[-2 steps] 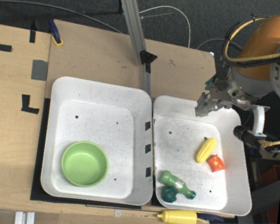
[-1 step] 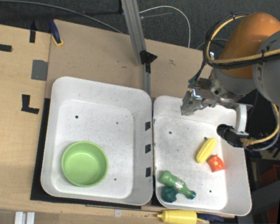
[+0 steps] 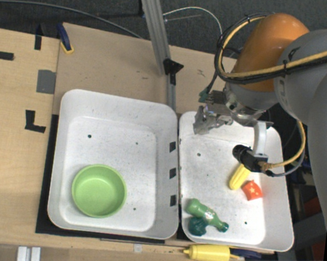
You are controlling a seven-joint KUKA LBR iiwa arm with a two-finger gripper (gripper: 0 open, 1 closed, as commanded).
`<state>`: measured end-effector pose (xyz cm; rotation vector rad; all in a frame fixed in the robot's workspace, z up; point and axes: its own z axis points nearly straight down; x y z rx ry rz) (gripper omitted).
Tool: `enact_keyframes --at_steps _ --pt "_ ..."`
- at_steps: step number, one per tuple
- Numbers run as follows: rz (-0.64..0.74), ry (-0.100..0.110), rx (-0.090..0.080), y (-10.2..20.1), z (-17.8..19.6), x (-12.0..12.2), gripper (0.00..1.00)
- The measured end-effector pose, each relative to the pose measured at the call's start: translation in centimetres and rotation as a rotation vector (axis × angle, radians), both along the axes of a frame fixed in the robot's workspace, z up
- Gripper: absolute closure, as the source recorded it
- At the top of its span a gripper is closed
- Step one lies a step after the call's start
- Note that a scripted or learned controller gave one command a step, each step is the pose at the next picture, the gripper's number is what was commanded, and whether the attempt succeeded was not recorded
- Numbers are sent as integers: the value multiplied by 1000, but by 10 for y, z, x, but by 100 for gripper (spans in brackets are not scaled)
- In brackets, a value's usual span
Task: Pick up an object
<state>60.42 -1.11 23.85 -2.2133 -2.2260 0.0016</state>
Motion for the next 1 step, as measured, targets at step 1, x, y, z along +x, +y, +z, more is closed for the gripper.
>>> enact_keyframes --at_steps 1 --pt "2 -1 1 54 7 2 100"
